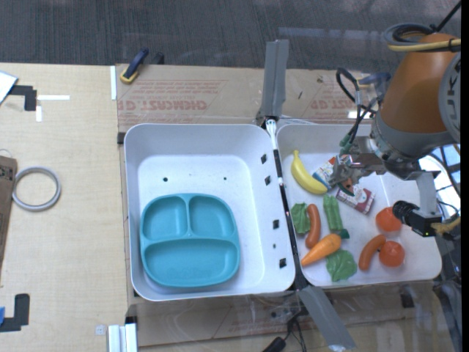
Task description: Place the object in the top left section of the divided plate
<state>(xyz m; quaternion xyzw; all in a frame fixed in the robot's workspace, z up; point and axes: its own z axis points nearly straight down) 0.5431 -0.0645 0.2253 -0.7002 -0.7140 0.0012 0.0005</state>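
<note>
Sitting in the left bin (139, 152), the plate (190, 239) has its top left section bare, well left of the gripper (344, 171). That gripper hangs low in the right bin (432, 266), among a banana (306, 174) and a packet (356, 196); whether it grasps anything I cannot tell. The arm (418, 94) leans in from the right.

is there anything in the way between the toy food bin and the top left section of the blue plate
Only the raised bin walls between the two bins. The gripper sits above the right bin by the banana. The plate lies in the left bin, and nothing visible lies in its top left section.
</note>
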